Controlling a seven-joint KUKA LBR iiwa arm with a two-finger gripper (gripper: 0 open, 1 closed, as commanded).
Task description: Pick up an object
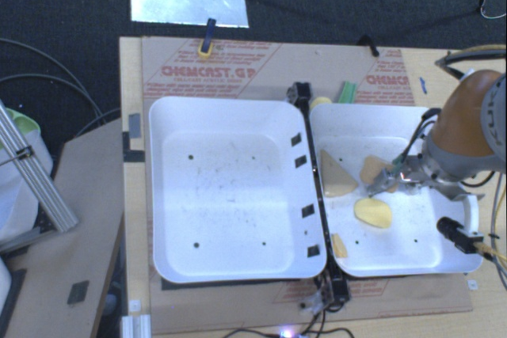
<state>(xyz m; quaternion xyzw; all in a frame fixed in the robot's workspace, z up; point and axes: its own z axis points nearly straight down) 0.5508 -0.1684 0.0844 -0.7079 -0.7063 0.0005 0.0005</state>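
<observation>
In the right bin point(412, 261) lie a pale tan wedge point(336, 177), a tan lump point(372, 167), a yellow rounded piece point(372, 213) and a small orange piece point(339, 246) by the left wall. My gripper point(379, 184) reaches in from the right and sits low in the bin. Its tip is between the tan lump and the yellow piece, close to both. Nothing is visibly held.
The left bin point(230, 111) stands beside the right one, with a black divider strip point(310, 186) between them. A green item point(347, 92) and a small yellow thing point(321, 102) lie just behind the right bin. The arm's orange band point(467, 115) hangs over the bin's right side.
</observation>
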